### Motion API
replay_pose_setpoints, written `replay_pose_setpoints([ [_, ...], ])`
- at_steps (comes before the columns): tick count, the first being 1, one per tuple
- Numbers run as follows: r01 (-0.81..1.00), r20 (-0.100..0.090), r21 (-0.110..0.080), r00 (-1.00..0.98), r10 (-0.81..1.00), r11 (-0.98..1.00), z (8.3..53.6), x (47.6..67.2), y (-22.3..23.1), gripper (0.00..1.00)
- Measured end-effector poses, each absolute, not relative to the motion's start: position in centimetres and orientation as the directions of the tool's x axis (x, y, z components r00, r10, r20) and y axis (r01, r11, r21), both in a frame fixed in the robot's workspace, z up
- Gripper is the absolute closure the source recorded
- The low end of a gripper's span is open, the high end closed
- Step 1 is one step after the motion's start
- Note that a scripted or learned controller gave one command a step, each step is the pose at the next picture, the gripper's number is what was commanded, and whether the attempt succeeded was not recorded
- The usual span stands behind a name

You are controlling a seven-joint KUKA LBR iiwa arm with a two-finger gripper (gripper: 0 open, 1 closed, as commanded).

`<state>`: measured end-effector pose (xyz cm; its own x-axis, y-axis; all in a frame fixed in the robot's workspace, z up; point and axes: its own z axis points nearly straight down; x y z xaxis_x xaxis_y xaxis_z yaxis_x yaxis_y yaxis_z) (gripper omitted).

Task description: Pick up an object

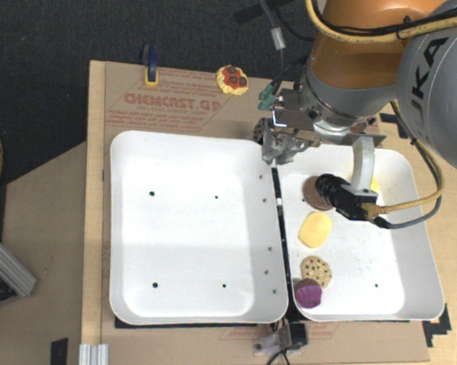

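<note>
Tool (282, 147) hangs by right bin's (399, 262) far corner; I can't tell if clenched or released. Pick not done yet: yellow piece (315, 229), cookie (315, 269) and purple lump (308, 293) lie cam-side of tool, none in its grasp.

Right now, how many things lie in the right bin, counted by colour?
Brown disc: 1
Yellow lump: 1
Tan cookie: 1
Purple piece: 1
Total: 4 clearly seen in the right bin

Gripper (278, 149) at far end of divider (279, 225). Right bin (411, 259) holds yellow lump (315, 229), cookie (315, 269), purple piece (308, 293), close in a row.
</note>
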<state>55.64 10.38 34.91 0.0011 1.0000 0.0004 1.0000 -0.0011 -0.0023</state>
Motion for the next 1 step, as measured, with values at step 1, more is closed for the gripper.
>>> replay_pose_setpoints([
  [1, 1.000, 0.000, -0.003, 0.001, 1.000, -0.001, 35.34, 53.21, 8.61, 1.00],
])
